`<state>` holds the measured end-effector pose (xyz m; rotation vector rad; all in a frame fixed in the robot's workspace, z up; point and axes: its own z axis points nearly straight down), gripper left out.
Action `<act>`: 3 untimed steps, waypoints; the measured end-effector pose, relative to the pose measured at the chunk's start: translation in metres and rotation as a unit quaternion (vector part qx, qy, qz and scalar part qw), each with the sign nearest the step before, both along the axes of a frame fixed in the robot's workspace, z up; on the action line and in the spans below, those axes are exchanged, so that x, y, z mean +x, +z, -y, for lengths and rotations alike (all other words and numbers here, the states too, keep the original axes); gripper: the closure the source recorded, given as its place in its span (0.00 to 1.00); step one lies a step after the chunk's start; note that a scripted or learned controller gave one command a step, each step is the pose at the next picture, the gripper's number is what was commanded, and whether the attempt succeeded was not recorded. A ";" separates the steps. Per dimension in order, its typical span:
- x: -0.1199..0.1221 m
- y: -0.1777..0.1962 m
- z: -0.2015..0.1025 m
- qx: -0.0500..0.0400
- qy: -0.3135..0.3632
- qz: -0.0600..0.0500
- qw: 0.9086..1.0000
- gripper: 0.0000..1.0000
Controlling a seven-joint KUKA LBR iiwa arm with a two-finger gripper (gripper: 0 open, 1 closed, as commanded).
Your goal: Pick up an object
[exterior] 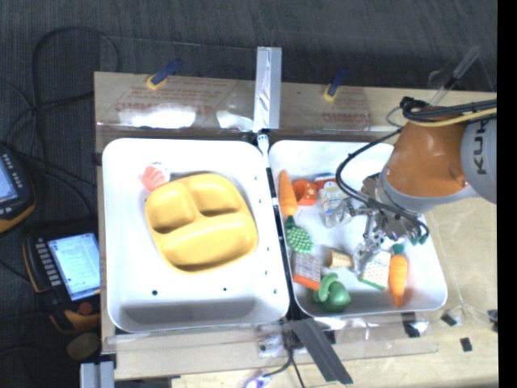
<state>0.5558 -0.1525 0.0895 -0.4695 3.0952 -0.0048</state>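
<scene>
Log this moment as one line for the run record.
arm: over right bin | gripper: low among toys, beside carrot | grasp: none seen | left bin: yellow tray

Room light is even and fairly bright, coming from overhead, w/ no hard shadows. The white bins [113,217] are nearly blown out, esp. the left one's rim at 9 o'clock. A soft grey shadow lies along that bin's near wall at 6 o'clock. Glare streaks the clear plastic sheet [186,103] at 11 o'clock. Dark carpet [242,14] at 12 shows fine grain. Picture is a bit soft overall; small toys at 4 o'clock blur together.
</scene>
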 end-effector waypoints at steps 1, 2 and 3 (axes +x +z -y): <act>-0.061 0.001 0.019 0.000 -0.044 0.002 0.999 0.00; -0.059 0.011 0.019 0.000 -0.044 0.003 0.999 1.00; -0.059 0.011 0.019 0.000 -0.044 0.003 0.999 0.00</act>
